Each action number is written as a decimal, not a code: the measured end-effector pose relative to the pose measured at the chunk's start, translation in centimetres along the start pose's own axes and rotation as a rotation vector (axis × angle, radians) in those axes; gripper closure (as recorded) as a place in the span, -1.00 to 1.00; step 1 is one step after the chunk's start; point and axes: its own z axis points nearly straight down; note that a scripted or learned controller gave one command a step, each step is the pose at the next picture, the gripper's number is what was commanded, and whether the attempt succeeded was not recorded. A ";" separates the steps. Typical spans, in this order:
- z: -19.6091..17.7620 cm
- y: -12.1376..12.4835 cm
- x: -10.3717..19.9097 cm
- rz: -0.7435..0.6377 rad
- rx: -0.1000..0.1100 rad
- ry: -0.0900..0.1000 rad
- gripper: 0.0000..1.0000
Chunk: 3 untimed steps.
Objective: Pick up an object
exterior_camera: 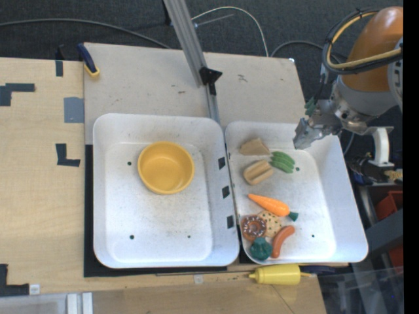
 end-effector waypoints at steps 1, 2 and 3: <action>0.3 -2.0 5.8 0.000 0.002 0.000 1.00; 1.9 -3.1 11.0 0.000 0.004 0.000 1.00; 1.2 -4.5 16.4 -0.001 0.003 0.001 1.00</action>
